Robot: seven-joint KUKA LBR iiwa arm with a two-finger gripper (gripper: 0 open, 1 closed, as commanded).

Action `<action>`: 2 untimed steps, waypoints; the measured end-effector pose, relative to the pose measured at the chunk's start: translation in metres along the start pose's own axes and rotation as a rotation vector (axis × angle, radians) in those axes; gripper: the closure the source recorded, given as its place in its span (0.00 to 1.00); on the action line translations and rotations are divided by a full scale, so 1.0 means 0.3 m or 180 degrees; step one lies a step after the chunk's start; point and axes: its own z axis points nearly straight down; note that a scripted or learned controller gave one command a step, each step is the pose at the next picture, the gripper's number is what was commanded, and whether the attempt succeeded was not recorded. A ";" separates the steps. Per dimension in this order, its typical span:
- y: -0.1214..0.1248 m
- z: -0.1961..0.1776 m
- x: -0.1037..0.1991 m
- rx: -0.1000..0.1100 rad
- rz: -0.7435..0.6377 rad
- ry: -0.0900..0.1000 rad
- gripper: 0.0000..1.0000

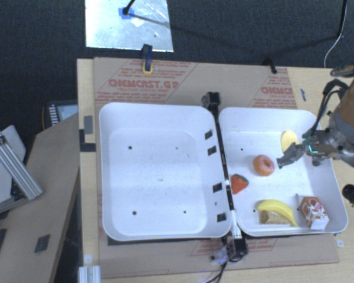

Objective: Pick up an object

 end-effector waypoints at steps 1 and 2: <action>0.189 0.449 0.038 0.0022 -0.0013 0.0006 0.00; 0.077 0.561 -0.288 0.0013 0.0033 -0.0007 0.00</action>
